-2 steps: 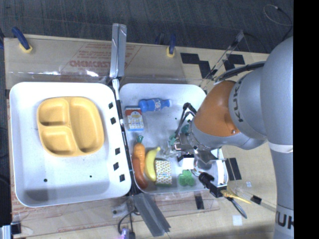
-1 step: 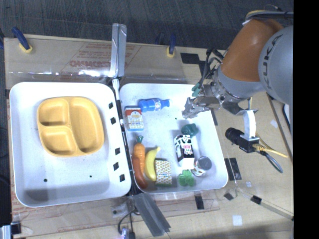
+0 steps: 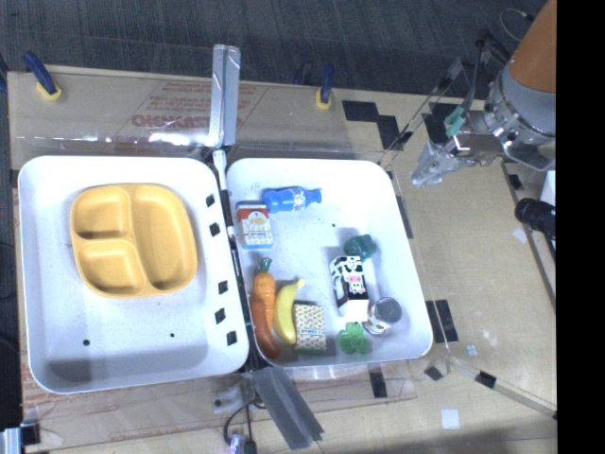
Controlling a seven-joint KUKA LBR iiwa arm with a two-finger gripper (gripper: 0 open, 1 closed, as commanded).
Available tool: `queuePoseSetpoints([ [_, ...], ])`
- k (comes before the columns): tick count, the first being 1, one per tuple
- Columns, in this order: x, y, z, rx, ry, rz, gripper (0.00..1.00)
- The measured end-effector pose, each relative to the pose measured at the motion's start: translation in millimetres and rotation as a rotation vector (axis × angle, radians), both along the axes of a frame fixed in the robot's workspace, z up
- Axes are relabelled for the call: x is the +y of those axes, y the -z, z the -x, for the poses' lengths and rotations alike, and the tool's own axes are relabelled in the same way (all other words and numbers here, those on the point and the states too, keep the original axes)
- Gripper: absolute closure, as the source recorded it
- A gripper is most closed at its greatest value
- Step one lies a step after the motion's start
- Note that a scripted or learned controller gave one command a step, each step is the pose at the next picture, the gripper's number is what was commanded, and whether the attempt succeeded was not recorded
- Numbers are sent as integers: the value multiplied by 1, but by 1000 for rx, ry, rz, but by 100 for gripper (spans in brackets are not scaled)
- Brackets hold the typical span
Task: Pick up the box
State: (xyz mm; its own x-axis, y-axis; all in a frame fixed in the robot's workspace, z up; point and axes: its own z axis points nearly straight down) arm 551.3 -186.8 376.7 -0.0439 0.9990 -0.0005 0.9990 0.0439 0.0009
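Bins sit side by side on the bench, and the gripper [image 3: 427,170] hangs outside them, above the bare bench just past the upper right corner of the right bin [image 3: 397,225]. Its pale fingers point down and to the left, and whether they are spread or closed cannot be told from this angle; nothing can be seen between them. The arm [image 3: 529,69] comes in from the right, its orange band showing at the top corner.

Over in the right bin, the box [image 3: 254,224], small, red and white, lies near the upper left corner, close to the divider between the bins. Just right of it lies a blue bottle [image 3: 291,198]. Lower down, a carrot [image 3: 263,303] and a banana [image 3: 285,308] lie together along the left wall, with a patterned packet [image 3: 309,326] touching the banana. A black-and-white carton [image 3: 351,282] sits right of center, with a can [image 3: 383,314] beside its lower end.

In the left bin [image 3: 57,348] rests a yellow divided plate [image 3: 132,238], well apart from everything else.
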Motion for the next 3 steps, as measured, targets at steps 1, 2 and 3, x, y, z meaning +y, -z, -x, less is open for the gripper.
queuePoseSetpoints([
  [1,14,92,-20,5,-106,0,100],
  [2,-3,108,13,5,-290,-2,100],
  [3,1,258,63,-14,-291,5,100],
])
